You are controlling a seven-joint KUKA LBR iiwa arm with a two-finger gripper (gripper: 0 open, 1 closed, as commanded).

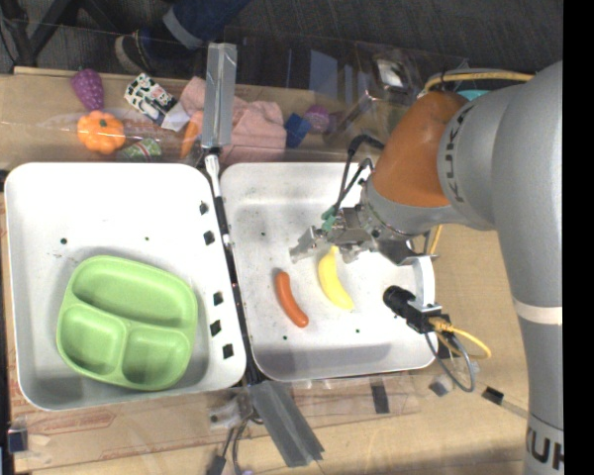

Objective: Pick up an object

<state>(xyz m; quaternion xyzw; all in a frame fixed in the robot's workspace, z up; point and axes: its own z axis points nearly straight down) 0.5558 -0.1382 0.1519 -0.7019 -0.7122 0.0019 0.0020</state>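
Observation:
In the right bin [277,196] lie a yellow banana [336,283] and, just left of it, an orange-red sausage-shaped toy [291,299]. My gripper [325,244] hangs low over the middle of this bin, right at the banana's upper end. The arm's wrist and orange band [426,161] reach in above it from the right. Whether the gripper touches the banana I cannot tell. The sausage lies apart from the gripper, below and to its left.
The left bin [40,206] holds a green divided plate [129,322]. Behind the bins, the bench carries a small orange pumpkin [101,132], a purple toy [87,88] and a pink cloth [247,119]. A black fitting with cables [408,306] sits at the right bin's right edge.

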